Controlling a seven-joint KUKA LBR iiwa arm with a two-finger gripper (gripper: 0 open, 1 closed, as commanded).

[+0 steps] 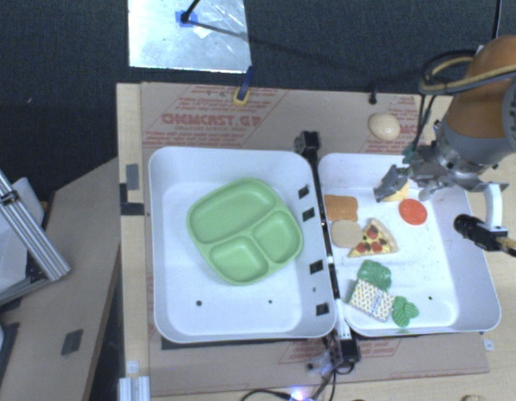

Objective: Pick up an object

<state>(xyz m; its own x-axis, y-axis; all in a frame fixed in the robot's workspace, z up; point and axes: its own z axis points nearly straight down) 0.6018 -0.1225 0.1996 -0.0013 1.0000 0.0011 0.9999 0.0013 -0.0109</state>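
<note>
Tabletop (199, 111), cardboard-covered, bearing two white bins side by side.

Left bin (170, 224): one green divided plate (244, 230), three compartments, lying flat near the middle.

Right bin (471, 282): toy food pieces. A tan bread slice (341, 206) and a pale round cookie (345, 233) by the left wall; a pizza slice (375, 239) just right of them; a red disc (413, 212) further right; a yellow piece (397, 193) at the upper middle; a green leafy piece (375, 272), a checkered wafer (371, 299) and a small green piece (404, 311) toward the near edge.

Gripper (394, 182): low over the right bin's upper part, directly above and partly hiding the yellow piece. Whether its fingers are spread or closed cannot be told. The red disc lies just beside it.

Beyond the bin: a beige egg-shaped item (384, 125) on the tabletop.
</note>
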